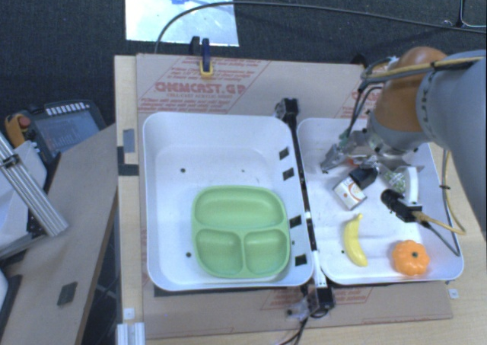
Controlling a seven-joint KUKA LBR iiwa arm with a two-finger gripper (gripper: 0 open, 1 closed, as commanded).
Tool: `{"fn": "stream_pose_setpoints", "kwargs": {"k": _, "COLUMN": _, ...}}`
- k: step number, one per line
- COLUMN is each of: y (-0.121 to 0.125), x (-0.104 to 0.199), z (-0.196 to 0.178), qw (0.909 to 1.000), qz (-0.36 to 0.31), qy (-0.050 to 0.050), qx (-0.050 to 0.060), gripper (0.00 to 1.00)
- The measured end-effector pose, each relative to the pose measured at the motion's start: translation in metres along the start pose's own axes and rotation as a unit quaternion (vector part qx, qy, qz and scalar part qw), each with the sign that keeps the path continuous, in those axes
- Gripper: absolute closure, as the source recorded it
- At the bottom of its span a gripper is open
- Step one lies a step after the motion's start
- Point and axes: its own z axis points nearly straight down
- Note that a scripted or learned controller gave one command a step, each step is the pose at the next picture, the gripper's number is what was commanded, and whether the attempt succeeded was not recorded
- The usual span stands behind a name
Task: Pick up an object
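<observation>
now | banana (354,241) long axis near-to-far, stem perhaps far | tool (351,162) grip: cannot tell

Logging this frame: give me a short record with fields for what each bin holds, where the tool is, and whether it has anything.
left bin: green divided plate, lying flat toward the near side
right bin: banana, small orange pumpkin, small white and brown container
tool: over the far half of the right bin, just beyond the container
held: no object visibly in the tool
task state: pick not yet done
</observation>
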Motion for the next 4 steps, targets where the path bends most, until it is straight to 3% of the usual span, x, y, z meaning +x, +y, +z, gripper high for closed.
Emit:
{"fn": "stream_pose_setpoints", "kwargs": {"k": 1, "y": 0.000, "x": 0.000, "z": -0.009, "qw": 1.0000, "qz": 0.000, "qy": 0.000, "qx": 0.000, "gripper": 1.00}}
{"fn": "stream_pose_setpoints", "kwargs": {"k": 2, "y": 0.008, "x": -0.005, "z": -0.072, "qw": 0.9999, "qz": 0.000, "qy": 0.001, "qx": 0.010, "gripper": 1.00}}
{"fn": "stream_pose_setpoints", "kwargs": {"k": 4, "y": 0.015, "x": -0.001, "z": -0.172, "qw": 0.9999, "qz": -0.001, "qy": 0.001, "qx": 0.011, "gripper": 1.00}}
